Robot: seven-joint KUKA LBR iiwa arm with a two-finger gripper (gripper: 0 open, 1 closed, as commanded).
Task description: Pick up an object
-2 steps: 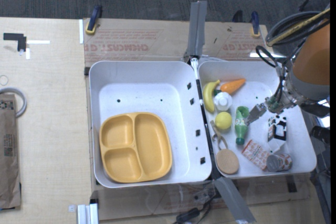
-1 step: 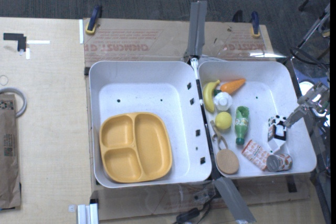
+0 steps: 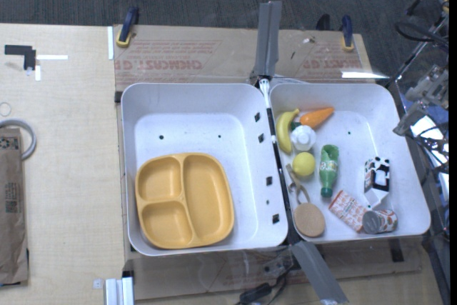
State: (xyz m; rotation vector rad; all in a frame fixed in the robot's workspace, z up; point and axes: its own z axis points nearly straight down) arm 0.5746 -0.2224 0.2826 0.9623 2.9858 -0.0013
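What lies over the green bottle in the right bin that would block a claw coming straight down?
Nothing visible lies over the green bottle. A yellow ball sits close at its left in the view, and a red packet lies near its lower end.

The yellow three-compartment plastic plate (image 3: 184,200) at lower centre looks smooth and matt. Both white plastic bins (image 3: 143,105) show a slight sheen. The green plastic bottle (image 3: 328,168) glistens; the round cork-like brown disc (image 3: 310,220) looks rough and dull.
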